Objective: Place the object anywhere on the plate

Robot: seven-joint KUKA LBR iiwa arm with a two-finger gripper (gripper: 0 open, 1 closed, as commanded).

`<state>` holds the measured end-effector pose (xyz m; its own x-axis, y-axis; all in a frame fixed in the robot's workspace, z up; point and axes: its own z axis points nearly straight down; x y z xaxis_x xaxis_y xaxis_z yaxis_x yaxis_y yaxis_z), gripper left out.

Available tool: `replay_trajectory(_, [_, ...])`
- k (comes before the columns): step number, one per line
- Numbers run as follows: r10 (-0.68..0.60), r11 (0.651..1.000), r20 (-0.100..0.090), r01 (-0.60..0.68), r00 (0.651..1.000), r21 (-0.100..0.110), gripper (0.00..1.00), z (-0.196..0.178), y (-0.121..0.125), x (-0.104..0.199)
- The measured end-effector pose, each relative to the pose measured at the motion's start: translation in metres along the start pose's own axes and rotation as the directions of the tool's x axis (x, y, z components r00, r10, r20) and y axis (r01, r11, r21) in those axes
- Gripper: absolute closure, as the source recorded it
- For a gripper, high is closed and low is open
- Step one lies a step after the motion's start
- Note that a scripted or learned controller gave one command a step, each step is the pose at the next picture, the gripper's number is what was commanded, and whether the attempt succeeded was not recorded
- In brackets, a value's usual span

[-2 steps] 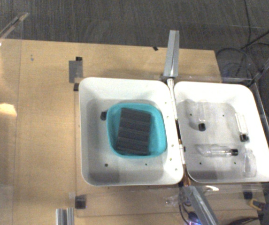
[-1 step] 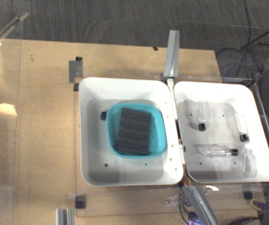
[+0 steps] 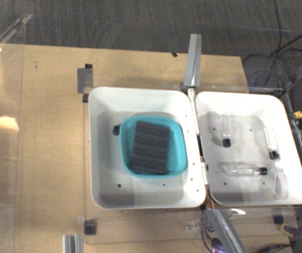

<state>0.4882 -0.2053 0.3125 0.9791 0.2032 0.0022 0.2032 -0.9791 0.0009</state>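
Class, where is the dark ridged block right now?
The dark ridged block lies on the turquoise plate in the left bin.

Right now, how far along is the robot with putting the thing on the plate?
It looks done: the dark ridged block lies flat on the turquoise plate in the left bin. Nothing seems in hand or left. Clear tubes lie in the right bin.

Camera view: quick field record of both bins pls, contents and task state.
left bin: holds a teal square plate
on plate: dark ribbed block, lying flat, fully inside the rim
beside plate: small dark item at its left edge, identity unclear
right bin: several clear tubes with black caps, lying scattered
task state: block rests on the plate
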Motion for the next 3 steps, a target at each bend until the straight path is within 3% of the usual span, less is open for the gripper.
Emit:
replay_trajectory(1, [-0.004,1.000,-0.004,0.004,1.000,-0.003,0.00,-0.060,0.011,0.056])
replay_trajectory(2, [-0.002,1.000,-0.009,0.002,1.000,-0.007,0.00,-0.125,0.001,0.001])
replay_trajectory(3, [-0.004,1.000,-0.006,0.004,1.000,-0.006,0.00,-0.124,0.000,0.001])
